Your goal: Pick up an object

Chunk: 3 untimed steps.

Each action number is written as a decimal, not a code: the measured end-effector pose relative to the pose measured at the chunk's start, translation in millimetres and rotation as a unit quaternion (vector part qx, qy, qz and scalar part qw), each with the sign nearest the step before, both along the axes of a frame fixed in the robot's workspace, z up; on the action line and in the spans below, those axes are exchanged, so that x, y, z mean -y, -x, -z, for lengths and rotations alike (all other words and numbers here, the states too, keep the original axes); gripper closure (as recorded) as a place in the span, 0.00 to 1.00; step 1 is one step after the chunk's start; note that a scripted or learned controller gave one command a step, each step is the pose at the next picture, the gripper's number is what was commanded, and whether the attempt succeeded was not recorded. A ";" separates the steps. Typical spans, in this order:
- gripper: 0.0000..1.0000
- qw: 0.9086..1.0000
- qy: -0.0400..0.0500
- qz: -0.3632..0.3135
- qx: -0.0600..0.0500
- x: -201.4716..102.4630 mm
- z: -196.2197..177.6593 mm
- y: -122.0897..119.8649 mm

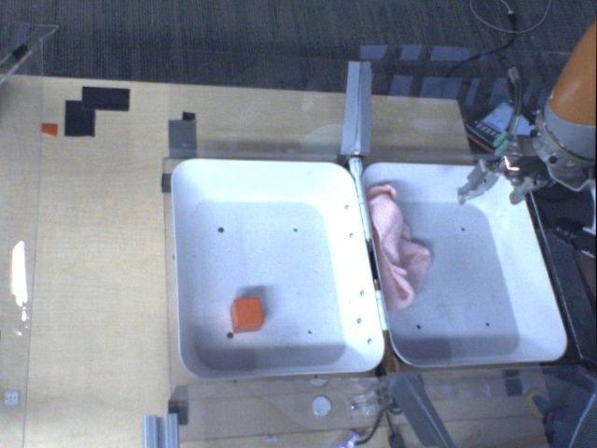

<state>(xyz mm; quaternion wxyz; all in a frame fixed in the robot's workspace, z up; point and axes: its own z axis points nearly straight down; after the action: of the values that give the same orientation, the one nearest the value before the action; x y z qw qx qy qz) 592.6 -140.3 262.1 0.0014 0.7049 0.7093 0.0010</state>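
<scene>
The gripper (494, 187) hangs over the right bin's (485, 343) far edge, fingers spread apart, holding nothing. A pink cloth (396, 245) lies crumpled along that bin's left wall.

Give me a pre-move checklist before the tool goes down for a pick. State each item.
1. Target available: pink cloth lies in the right bin, against its left wall: ok.
2. Second option: orange block sits alone in the left bin: ok.
3. Tool carrying nothing: ok.
4. Tool fingers spread for a grasp: ok.
5. Tool lined up over the cloth: not ok, it hangs by the bin's far right corner.
</scene>
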 end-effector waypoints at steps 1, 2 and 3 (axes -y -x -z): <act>0.00 1.000 0.000 -0.013 0.001 -35.7 161.4 -4.6; 0.00 0.999 0.001 -0.046 0.009 -32.8 169.1 17.1; 0.00 0.999 0.001 -0.039 0.005 -30.3 171.4 -80.1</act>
<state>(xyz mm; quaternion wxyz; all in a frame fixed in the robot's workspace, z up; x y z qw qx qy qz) 672.7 -110.0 90.7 0.0055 0.6770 0.7359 0.0039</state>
